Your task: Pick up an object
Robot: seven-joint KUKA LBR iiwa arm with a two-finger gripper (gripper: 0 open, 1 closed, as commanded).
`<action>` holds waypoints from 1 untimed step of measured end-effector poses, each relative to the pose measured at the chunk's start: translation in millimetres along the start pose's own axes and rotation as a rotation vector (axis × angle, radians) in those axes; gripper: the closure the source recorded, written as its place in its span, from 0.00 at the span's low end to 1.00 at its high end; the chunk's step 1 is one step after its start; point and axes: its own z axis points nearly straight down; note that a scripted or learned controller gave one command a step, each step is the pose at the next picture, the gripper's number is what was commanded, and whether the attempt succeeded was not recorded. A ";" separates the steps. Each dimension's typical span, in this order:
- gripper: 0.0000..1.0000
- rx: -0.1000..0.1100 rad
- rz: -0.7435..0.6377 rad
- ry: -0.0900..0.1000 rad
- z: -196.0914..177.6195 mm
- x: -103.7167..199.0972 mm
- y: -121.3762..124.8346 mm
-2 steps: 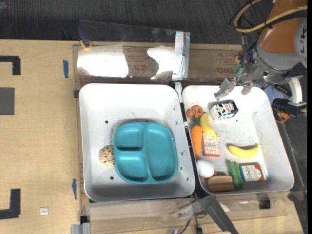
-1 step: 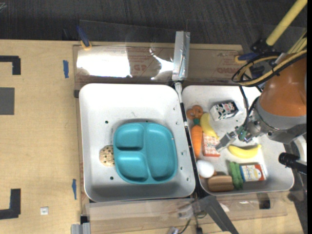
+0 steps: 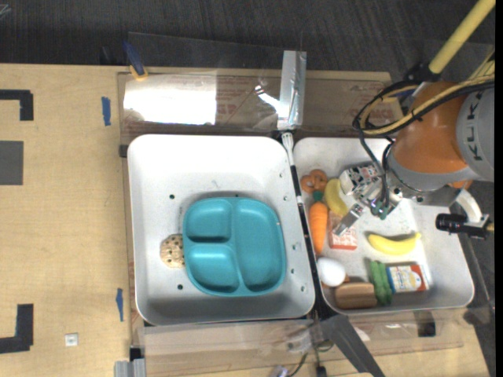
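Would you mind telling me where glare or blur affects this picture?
Camera view: strong glare on the clear plastic sheet behind the left bin; the gripper area looks soft and cluttered; the teal divided plate and banana are evenly lit.

I see glossy white plastic bins, the far one from my gripper holding a smooth teal plastic tray; just below it, a shiny yellow banana.
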 end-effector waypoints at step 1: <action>0.00 0.000 0.354 -0.004 1.0 -3.9 8.5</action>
